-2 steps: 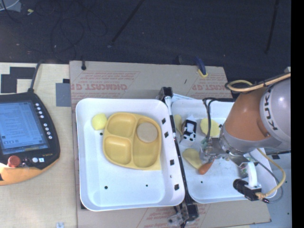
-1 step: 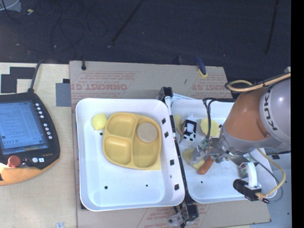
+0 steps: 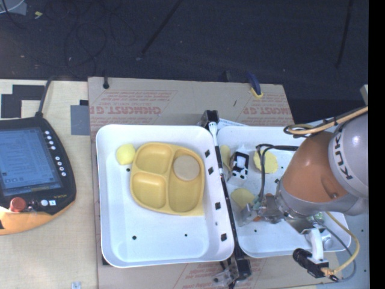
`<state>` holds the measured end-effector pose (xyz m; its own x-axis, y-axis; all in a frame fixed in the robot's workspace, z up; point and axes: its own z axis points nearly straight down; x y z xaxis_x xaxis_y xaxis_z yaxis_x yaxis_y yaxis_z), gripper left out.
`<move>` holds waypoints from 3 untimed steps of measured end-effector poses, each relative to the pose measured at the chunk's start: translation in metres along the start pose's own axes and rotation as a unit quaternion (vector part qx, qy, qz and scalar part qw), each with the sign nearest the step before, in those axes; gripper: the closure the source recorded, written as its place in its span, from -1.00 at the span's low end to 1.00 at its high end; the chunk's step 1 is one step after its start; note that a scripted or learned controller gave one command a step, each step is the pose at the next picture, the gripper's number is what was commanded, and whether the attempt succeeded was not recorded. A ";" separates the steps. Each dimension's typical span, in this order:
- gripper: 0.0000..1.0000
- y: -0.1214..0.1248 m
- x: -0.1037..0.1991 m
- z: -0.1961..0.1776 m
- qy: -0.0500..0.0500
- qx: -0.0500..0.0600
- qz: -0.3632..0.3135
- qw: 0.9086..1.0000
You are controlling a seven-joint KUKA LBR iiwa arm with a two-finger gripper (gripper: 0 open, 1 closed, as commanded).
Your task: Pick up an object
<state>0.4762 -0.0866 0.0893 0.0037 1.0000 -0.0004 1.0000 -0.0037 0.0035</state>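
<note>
The gripper, its grip impossible to tell, is hovering by a yellow piece, seemingly light, smooth plastic; its rounded edges look best for pinching

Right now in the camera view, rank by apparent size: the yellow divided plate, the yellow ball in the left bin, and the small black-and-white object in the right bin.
1. Yellow divided plate, clearly largest.
2. Yellow ball and black-and-white object: they look about alike, so I won't rank them.

teach pendant, cardboard sheet, dark cables
</note>
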 end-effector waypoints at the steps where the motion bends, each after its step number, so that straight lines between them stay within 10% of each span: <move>1: -1.00 0.062 -0.025 0.001 0.000 0.001 -0.003 1.000; 2: -1.00 0.015 -0.003 0.000 0.000 0.000 0.001 1.000; 3: -1.00 0.055 -0.006 0.001 0.001 0.002 -0.003 1.000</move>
<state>0.5311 -0.0923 0.0889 -0.0015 1.0000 0.0016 1.0000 0.0015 -0.0012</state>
